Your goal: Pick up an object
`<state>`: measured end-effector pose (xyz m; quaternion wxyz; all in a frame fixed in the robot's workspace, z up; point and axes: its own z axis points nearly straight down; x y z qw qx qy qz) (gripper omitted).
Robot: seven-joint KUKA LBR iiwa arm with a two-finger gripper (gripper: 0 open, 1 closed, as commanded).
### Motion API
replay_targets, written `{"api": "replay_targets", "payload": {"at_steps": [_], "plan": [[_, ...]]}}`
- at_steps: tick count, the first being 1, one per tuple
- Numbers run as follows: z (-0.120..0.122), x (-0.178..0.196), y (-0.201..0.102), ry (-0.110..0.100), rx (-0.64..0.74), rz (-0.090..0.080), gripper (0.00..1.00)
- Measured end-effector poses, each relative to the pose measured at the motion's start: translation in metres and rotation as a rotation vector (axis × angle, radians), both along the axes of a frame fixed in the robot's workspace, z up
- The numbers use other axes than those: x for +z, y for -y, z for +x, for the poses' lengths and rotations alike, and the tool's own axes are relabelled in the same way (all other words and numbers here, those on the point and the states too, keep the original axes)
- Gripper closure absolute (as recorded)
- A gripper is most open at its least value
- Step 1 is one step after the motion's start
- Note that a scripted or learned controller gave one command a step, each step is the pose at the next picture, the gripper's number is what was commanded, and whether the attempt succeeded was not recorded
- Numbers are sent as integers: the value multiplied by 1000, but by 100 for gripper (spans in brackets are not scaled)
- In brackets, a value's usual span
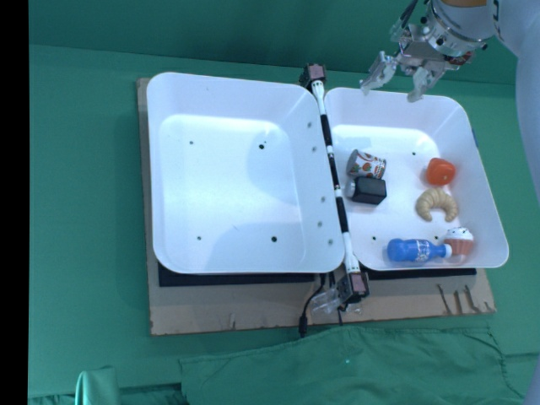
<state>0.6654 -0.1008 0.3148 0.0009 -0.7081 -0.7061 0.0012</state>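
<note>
My gripper hangs open above the far rim of the right bin, its two fingers spread with nothing between them. Inside that bin lie a small printed can and a black block near the divider. A red tomato-like piece and a tan croissant sit toward the right wall. A blue bottle lies along the near wall, touching a cupcake at the near right corner. All of these rest well below and nearer than the gripper.
The left bin stands beside the right one, a black-and-white bar running between them. Both rest on a cardboard sheet over green cloth. A cable clip sits at the bar's near end.
</note>
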Motion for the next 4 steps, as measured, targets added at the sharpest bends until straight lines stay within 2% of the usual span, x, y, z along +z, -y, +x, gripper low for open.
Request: {"api": "replay_targets", "payload": {"at_steps": [1, 2, 3, 4], "plan": [[0, 0, 0, 0, 0, 0, 0], [-6, -49, 9, -4, -2, -1, 0], [-10, -113, 11, -7, -1, 0, 0], [-7, -132, 12, 5, 0, -2, 0]]}}
